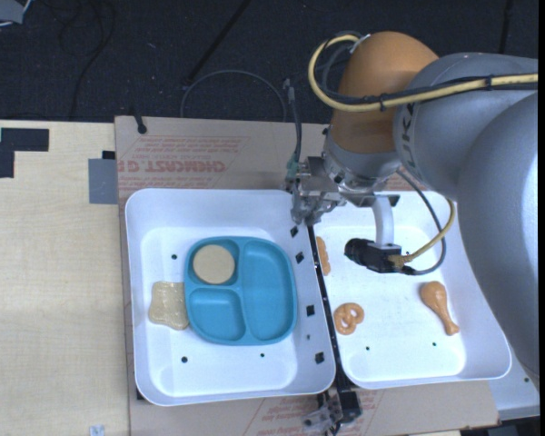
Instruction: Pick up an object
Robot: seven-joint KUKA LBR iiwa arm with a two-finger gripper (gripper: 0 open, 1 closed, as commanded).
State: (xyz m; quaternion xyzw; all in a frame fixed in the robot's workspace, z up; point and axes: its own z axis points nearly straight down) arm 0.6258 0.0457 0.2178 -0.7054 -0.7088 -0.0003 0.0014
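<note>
— Up front in the right bin (490, 361), what's lying there?

— A pretzel (349, 318) is sitting near the divider and a drumstick (439, 305) is lying well apart from it toward the arm's side. Both are resting flat on the bin floor, nothing touching them.

— Left bin (154, 371)?

— A blue tray (254, 307) is taking up the middle, with a tan bread piece (168, 304) lying just beside it on its outer side. A round cracker (213, 263) is sitting in the tray's small far compartment.

— Further back?

— A small orange piece (322, 254) is lying in the right bin right against the divider. Just beyond it the gripper (311, 198) is hanging over the far end of the divider, above the bins' rims as far as I can judge.

— Is it holding anything?

— Nothing is showing in it. Whether it is open or closed, I can't tell; too small and cluttered.

— So progress?

— I'm judging it as early: every item is lying loose, no pick done. Choosing a target, descending, closing and lifting are all remaining. The orange piece is looking closest.

— Behind that?

— Cardboard (209, 153) is lying under the bins on the tabletop (45, 271).
</note>
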